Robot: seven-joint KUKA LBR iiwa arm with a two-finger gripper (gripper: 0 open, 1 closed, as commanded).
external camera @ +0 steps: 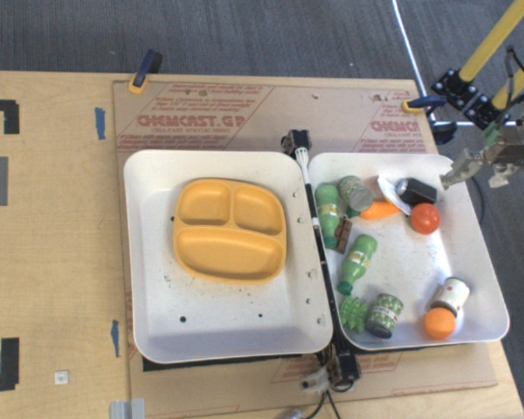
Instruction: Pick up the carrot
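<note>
Lying at twelve o'clock in the right bin (410, 269), the carrot (382, 209) is judged light, rigid, smooth and best pinched mid-body; whether the gripper (470, 169) is parted or closed cannot be told.

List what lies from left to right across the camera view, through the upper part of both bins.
Yellow divided plate → green bottle → grey can → carrot → red tomato → gripper, at the right bin's far right corner.
</note>
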